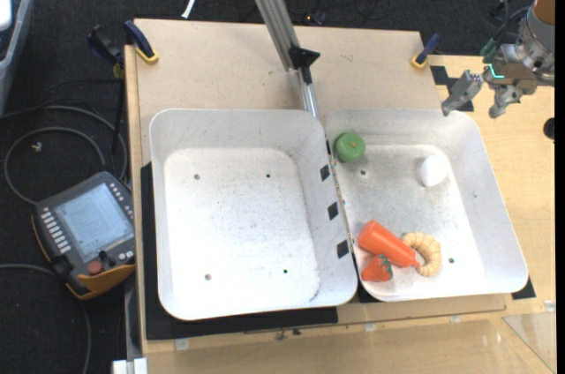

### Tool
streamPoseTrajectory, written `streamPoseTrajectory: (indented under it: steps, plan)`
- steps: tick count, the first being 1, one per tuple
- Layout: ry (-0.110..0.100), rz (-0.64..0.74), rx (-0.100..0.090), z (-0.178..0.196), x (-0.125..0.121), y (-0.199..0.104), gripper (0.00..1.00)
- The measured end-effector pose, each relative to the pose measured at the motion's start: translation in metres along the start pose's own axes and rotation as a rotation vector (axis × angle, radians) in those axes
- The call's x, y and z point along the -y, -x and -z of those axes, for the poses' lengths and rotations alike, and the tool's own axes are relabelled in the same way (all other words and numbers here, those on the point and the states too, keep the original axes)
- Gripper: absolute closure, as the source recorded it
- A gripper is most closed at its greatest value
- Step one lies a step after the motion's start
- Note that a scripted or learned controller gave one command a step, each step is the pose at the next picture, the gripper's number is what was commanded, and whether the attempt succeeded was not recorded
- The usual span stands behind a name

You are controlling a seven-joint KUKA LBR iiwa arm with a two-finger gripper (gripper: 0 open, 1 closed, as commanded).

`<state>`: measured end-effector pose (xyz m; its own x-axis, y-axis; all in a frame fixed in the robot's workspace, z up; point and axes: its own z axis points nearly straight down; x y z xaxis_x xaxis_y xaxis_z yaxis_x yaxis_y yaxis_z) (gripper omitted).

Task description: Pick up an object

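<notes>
Four small objects in the right bin (494, 213); tool (482, 95) spread above its far corner.
Green ball (350, 146), white ball (432, 169), orange carrot (388, 243), tan curl (425, 252); bare floor lies between them.

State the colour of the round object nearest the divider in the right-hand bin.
Green. The round object sits at the right bin's upper left corner, clearest in the overhead camera view.

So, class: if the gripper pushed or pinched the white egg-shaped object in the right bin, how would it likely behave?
The white egg-shaped object looks rounded and smooth, so a push would probably send it rolling across the right bin. Its curved sides may slip out of a pinch. The gripper, fingers open, sits beyond the bin's far rim, so nothing steadies it yet.
</notes>
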<state>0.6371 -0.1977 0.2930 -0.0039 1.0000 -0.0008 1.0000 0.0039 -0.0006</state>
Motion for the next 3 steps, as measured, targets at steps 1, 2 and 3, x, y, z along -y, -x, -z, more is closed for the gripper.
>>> streamPoseTrajectory:
  steps: [1,2,3]
  plan:
    - [-0.004,-0.001,-0.001,-0.044,0.002,-0.005,0.0]
    - [-0.003,0.0,-0.001,-0.091,0.0,-0.013,0.0]
    - [-0.003,-0.004,-0.001,-0.14,-0.003,-0.005,0.0]
